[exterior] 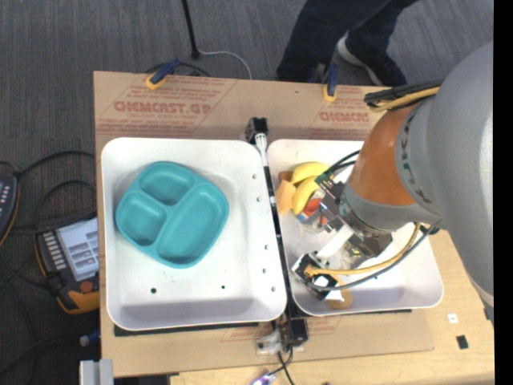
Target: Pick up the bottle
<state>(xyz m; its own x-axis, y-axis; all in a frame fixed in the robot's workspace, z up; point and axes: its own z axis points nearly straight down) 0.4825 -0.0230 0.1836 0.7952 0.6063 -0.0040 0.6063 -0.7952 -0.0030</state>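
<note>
Grey carpet all round, and a brown board tabletop [200, 87] carrying two white bins side by side. The left bin [120, 295] has a teal divided plate [172, 213] toward its far-left corner, turned a bit off square. The arm [401, 167], grey with the orange band, hangs over most of the middle of the right bin [417, 291]. Up by that bin's far-left corner there's a yellow banana [303, 179] with an orange thing [284, 195] touching it on the left-wall side. A bit of red [325, 208] peeks out right at the arm's edge. A small orange bit [342, 297] lies at the near edge. Honestly, the gripper [345, 231] is down in that clutter and I can't tell whether it's spread or clamped on anything. As for the bottle, I can't pick it out for sure because the arm covers too much of that bin.
</note>
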